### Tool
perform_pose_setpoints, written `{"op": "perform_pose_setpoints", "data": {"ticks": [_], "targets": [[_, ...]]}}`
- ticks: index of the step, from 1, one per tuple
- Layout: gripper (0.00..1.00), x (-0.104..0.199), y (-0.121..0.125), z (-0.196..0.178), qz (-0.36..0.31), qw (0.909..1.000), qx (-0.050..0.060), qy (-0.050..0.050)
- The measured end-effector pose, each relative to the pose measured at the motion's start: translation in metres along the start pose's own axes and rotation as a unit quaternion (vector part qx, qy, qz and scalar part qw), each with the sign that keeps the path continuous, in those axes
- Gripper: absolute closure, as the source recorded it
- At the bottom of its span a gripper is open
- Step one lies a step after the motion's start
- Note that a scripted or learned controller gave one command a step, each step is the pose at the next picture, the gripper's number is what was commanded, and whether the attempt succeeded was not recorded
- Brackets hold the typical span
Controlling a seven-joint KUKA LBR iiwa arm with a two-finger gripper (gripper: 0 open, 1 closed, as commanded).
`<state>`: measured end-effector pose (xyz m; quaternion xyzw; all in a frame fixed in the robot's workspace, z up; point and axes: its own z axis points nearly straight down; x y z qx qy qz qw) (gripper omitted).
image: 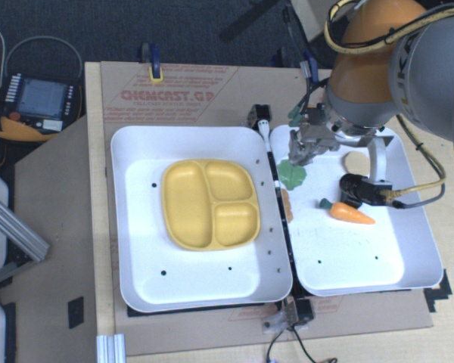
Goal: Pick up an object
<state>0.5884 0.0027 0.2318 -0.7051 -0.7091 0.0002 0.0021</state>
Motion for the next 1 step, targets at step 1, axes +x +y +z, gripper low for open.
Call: {"op": "perform_pose_setpoints", "data": {"ticks": [1], "targets": [[1.0, 0.0536, 0.0116, -0.0035, 0.0, 1.0, -0.003, 0.0]]}}
